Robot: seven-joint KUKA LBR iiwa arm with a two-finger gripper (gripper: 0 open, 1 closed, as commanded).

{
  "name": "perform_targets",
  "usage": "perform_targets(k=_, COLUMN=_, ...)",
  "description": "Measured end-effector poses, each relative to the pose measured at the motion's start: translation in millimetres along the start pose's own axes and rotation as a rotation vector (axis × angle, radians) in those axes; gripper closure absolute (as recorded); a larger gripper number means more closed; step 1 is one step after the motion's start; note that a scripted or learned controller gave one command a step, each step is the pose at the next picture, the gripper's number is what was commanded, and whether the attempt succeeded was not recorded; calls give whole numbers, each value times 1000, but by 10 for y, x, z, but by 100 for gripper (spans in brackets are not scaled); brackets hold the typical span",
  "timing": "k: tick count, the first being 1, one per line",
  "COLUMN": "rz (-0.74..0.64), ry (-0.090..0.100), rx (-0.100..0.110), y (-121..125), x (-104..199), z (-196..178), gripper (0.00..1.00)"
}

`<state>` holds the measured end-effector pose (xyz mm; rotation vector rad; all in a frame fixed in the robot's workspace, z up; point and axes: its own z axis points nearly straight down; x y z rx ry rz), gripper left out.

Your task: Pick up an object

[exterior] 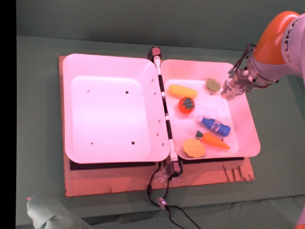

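Hand hangs over the right bin's upper right part, just right of the green piece; whether it is spread or pressed together cannot be told (nothing visible between its tips). Right bin contents: corn, tomato, blue bottle, carrot, yellow-orange piece. Left bin sits alongside on the bench.
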<state>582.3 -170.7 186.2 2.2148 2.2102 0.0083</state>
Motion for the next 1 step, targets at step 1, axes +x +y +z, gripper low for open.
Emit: perform_targets(k=1, rz=2, ry=-1, rx=1, y=-6, x=-118, z=-551, gripper=100)
